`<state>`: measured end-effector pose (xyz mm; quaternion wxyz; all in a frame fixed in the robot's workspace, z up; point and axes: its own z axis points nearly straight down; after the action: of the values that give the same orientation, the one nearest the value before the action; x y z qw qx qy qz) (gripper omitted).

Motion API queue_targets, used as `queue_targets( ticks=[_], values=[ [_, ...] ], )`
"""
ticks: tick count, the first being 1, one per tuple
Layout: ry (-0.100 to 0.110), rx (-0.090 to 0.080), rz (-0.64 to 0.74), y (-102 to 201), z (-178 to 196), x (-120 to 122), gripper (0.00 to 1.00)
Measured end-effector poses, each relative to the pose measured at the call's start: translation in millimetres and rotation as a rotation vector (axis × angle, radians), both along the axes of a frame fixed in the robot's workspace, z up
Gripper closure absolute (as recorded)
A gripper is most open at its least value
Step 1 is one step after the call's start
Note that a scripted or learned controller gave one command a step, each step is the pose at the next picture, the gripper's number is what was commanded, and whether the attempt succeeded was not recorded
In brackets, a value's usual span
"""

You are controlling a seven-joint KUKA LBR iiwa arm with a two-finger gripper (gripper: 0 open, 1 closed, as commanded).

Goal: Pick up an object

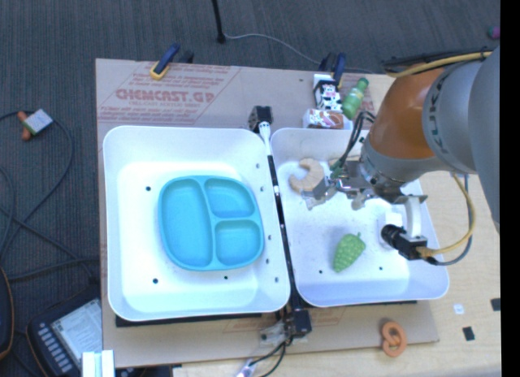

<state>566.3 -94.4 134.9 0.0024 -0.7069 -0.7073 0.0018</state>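
Right, the grey arm with orange band (410, 119) comes in from the right and sits over the right shallow white bin (422, 290). Its two-finger hand (337, 191) is low over the bin's upper-left area — metal fingers (318, 194) pointing left, tips just beside a tan ring-shaped piece, looks like a pretzel or bagel toy (307, 174). Can't tell if the tips touch it; nothing visibly between the fingers. The rig line bars me from calling them spread or pressed together when it's unclear, and it's unclear here.

Other obj in the right bin: green bumpy grape-bunch-shaped toy (348, 251), lying near the bin's front-centre, well apart from the hand.

Left shallow white bin (122, 205) holds a light-blue plastic divided tray w/ three compartments (211, 223), roughly centred.

Bench (162, 95) is a brown board w/ red lettering. A small carton w/ a green bottle (335, 105) stands behind the right bin; a small orange ring (393, 338) lies at the board's front edge — outside both bins. Black cable w/ yellow hose (443, 249) loops off the wrist on the right.
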Motion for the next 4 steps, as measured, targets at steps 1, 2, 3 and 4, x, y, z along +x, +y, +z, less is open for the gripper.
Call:
queue_targets(
  ticks=[1, 2, 3, 4],
  values=[
    [-0.010, -0.002, -0.001, -6.9, -47.3, -11.3, 0.00],
    [-0.012, -0.004, -0.002, -21.1, -47.0, -80.8, 0.00],
    [-0.016, -0.007, -0.004, -22.6, -36.5, -79.7, 1.00],
    [-0.008, 0.000, 0.002, 61.6, 50.0, -12.2, 1.00]
  ],
)
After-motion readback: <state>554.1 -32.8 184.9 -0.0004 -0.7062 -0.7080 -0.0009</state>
